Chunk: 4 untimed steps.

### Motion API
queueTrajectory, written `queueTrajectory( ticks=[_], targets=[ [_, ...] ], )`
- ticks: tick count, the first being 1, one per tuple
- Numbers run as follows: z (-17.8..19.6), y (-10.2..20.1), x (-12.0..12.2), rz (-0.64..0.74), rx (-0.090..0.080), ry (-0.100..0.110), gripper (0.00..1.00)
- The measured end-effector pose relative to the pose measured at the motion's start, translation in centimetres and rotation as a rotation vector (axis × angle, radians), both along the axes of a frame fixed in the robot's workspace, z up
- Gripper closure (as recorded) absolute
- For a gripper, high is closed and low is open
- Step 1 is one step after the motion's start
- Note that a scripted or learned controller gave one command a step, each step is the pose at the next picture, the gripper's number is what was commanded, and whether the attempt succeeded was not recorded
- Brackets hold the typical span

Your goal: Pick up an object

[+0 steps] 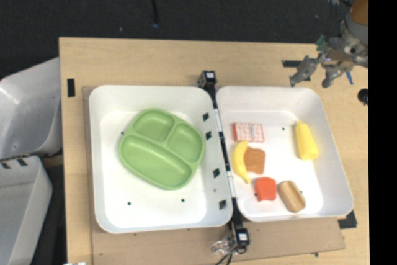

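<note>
Two shallow white bins side by side on the wooden tabletop (74, 59), joined along a black-clipped centre seam. Left bin (102, 195): one green divided plate (162, 147), three compartments, lying flat slightly left of the bin's middle, nothing seen in its compartments. Right bin (329, 133): six items. Pink-and-white patterned packet (248, 131) near the upper left; print too small to read. Below it a yellow banana (239, 162), curved, close to the seam, touching an orange-brown lump (255, 160) on its right; identity of the lump uncertain, possibly a bread or pastry piece. Further down, a red block (265, 188) just beside a tan cylinder (291, 195) lying at a slant, the two near the bin's front wall. Yellow elongated piece (306, 140), upright in the picture, well apart from the others toward the right wall. Tool (316, 71) at the upper right, above the tabletop beyond the right bin's far rim, outside the bin and well apart from all six items. Fingers (301, 74) spread apart, nothing between them. Orange band (360, 6) of the arm cut off at the frame's right side; wrist detail blurred and hard to make out. Pale grey casing (25, 108) at far left, partly cropped.
</note>
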State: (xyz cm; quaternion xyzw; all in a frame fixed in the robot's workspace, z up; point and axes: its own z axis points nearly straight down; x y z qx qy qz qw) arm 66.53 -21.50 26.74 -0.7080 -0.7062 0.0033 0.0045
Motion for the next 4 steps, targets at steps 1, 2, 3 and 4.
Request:
queueTrajectory(
  ticks=[1,2,3,4],
  targets=[
    [0.9,0.1,0.2,0.004,-0.004,-0.013,0.0],
    [-4.5,-0.7,-0.7,0.001,-0.004,-0.008,0.0],
    [-9.9,-1.3,0.2,0.005,-0.004,-0.009,0.0],
    [-14.7,-1.2,-0.8,0.001,-0.004,-0.009,0.0]
  ],
)
